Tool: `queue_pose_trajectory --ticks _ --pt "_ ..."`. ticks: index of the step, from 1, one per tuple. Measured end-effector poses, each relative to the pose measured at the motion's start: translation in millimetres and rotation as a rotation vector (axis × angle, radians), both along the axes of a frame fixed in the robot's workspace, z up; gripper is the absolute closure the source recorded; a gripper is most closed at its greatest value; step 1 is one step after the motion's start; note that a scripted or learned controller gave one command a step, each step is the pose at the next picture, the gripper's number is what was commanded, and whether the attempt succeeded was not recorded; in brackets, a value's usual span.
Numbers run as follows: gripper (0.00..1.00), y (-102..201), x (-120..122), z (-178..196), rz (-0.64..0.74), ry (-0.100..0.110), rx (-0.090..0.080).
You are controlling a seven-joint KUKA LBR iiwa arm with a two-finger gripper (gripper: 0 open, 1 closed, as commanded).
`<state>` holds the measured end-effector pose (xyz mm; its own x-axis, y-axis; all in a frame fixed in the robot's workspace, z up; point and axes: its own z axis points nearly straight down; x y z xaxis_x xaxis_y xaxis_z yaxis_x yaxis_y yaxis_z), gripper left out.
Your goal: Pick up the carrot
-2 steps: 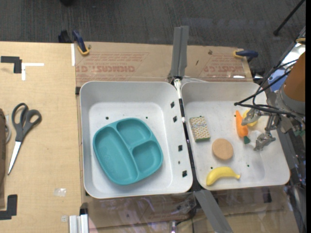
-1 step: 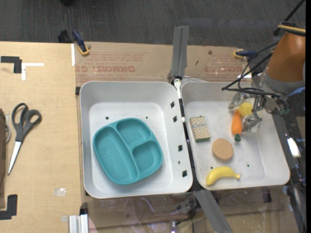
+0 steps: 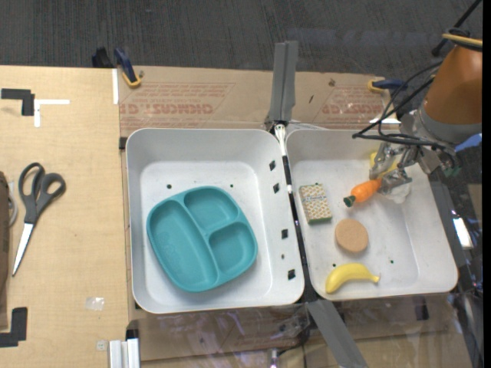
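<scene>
Orange carrot [image 3: 363, 192]: short, stubby and toy-like, with a dark green stub at its outer end; it lies tilted in the right bin [image 3: 430, 282].
Carrot place: its thick end sits right at the gripper [image 3: 393, 172], touching or nearly so, and the green end points away from the arm.
Gripper state: cannot tell. The metal parts blur together against the white floor, so whether the carrot is clasped, or the tool merely stands over its end, is unclear.
Risk one: if the grip lands on the very end of the carrot, it may pivot and slip out on the lift, since most of its length hangs clear of the tool.
Risk two: a closing push against the rounded, tapering body could squirt it sideways toward the sponge [image 3: 315, 203].
Risk three: the tool is close to the bin's far wall, so a small drift could catch the rim.
Neighbours: the tan disc [image 3: 352, 236] lies just beyond the carrot's green end; the banana [image 3: 350, 277] is further off, well apart.
Left bin [image 3: 146, 205]: holds a teal divided plate [image 3: 201, 238], well away from the tool.
</scene>
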<state>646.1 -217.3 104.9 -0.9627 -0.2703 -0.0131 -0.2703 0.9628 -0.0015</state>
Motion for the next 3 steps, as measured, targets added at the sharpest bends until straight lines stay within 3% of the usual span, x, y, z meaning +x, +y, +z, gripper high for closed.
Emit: queue_pose_trajectory --ticks 1,2,3 --pt "1.00 81.4 7.6 135.8 -0.212 0.005 0.000" --pt "1.00 118.4 -39.6 36.5 -0.101 0.011 -0.001" --pt "1.00 162.1 -76.9 87.8 -0.067 0.010 -0.001"
